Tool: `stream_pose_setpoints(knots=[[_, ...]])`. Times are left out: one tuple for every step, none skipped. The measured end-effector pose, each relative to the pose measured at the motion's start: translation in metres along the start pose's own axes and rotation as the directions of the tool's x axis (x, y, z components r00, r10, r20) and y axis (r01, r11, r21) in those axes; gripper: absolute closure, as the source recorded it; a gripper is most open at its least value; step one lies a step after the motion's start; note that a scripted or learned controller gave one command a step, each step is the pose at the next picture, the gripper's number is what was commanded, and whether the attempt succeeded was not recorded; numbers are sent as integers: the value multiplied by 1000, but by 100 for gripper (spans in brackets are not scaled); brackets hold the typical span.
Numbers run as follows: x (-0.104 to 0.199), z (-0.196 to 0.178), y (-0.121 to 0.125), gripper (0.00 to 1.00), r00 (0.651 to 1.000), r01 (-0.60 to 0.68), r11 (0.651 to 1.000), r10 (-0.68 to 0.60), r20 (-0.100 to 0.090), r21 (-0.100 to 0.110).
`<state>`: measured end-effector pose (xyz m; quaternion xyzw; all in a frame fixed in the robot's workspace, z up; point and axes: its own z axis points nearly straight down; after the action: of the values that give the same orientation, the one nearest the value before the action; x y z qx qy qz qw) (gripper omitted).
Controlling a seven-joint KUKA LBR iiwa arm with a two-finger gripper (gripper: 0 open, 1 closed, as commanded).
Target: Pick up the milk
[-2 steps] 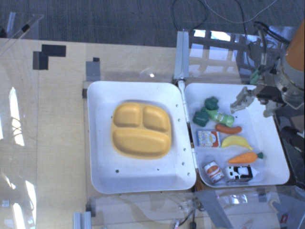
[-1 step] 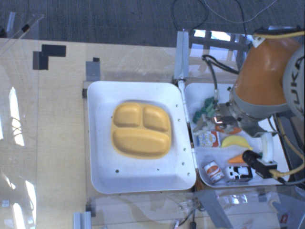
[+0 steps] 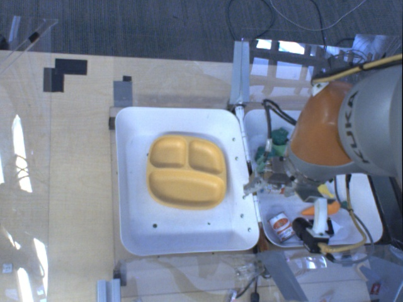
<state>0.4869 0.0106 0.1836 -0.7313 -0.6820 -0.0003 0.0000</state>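
A small white container with a red-brown label [image 3: 281, 226], likely the milk, lies at the front of the right bin [image 3: 271, 234]. My gripper [image 3: 263, 180] hangs low over the right bin's left side, close to the wall between the two bins. It is behind and slightly left of the white container, with a gap between them. The grey and orange arm covers most of the right bin.
A yellow divided plate [image 3: 187, 170] sits in the middle of the left bin [image 3: 135, 225]. In the right bin an orange carrot-like piece [image 3: 308, 210] lies beside the white container, and a green item [image 3: 278, 134] shows at the back. A metal post [image 3: 239, 74] stands behind the bins.
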Motion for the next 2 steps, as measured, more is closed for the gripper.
stream_pose_setpoints(knots=[[-62, -74, 5, 0, 985, -174, 985, 174, 0, -4], [-60, -39, 5, 0, 987, -159, 987, 159, 0, -1]])
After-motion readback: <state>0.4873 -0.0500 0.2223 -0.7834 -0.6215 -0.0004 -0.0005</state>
